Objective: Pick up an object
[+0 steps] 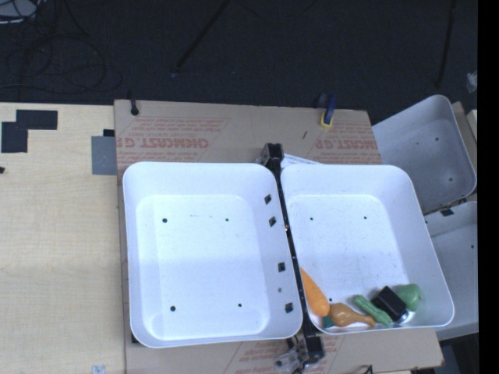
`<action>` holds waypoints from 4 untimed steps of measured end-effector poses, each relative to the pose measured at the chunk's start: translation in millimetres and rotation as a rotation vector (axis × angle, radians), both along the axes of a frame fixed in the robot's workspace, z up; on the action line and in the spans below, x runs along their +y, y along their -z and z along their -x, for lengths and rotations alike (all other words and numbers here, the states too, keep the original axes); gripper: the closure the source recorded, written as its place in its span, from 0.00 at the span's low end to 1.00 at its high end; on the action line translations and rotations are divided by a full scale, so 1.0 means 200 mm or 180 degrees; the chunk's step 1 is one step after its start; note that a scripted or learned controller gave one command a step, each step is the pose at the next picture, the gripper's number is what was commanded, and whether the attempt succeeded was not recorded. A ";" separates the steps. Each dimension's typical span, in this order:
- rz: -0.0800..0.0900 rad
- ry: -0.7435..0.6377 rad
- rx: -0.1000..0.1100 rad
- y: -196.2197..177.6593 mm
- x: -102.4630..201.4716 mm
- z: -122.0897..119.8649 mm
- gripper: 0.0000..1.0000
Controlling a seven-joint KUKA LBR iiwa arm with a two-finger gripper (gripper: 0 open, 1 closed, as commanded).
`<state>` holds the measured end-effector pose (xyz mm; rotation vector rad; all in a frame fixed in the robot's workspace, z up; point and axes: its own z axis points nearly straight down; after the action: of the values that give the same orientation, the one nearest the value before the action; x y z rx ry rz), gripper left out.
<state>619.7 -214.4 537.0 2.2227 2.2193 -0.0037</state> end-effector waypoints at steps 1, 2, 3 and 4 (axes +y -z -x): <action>-0.0011 0.0004 0.0009 0.00 0.00 0.15 0.00; -0.0006 -0.0010 0.0012 -0.05 0.01 0.14 1.00; -0.0006 -0.0018 0.0005 0.01 0.01 -0.02 1.00; -0.0004 -0.0019 0.0002 0.00 0.01 -0.13 1.00</action>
<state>645.5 -211.7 536.8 2.2170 2.2270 -0.0029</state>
